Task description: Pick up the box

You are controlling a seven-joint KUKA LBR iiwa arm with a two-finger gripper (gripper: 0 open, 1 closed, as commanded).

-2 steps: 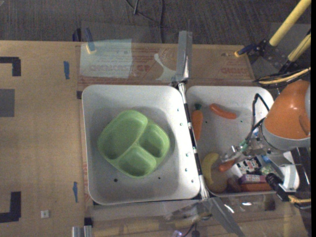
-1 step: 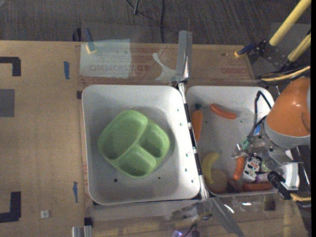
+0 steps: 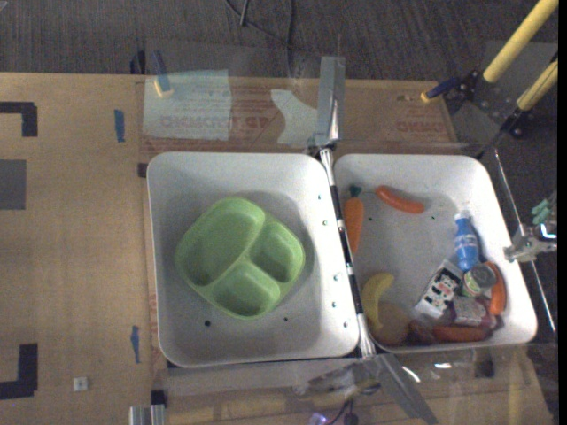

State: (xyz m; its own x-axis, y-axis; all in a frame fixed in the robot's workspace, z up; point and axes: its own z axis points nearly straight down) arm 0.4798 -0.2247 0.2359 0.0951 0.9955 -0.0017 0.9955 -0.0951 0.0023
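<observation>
The box (image 3: 440, 289) is a small white carton with black print, maybe a cow pattern. It's lying tilted in the near right part of the right bin (image 3: 425, 168). It's packed in tight: a can (image 3: 479, 279) sits just to its right, a blue bottle (image 3: 464, 242) just beyond it, and a banana (image 3: 376, 295) to its left. A carrot (image 3: 353, 222) is seen further back along the bin's left wall. A green divided plate (image 3: 239, 257) is parked in the left bin (image 3: 168, 237). The gripper (image 3: 534, 235) is spotted at the right bin's right rim, apart from the box; whether it's spread or closed can't be told.
</observation>
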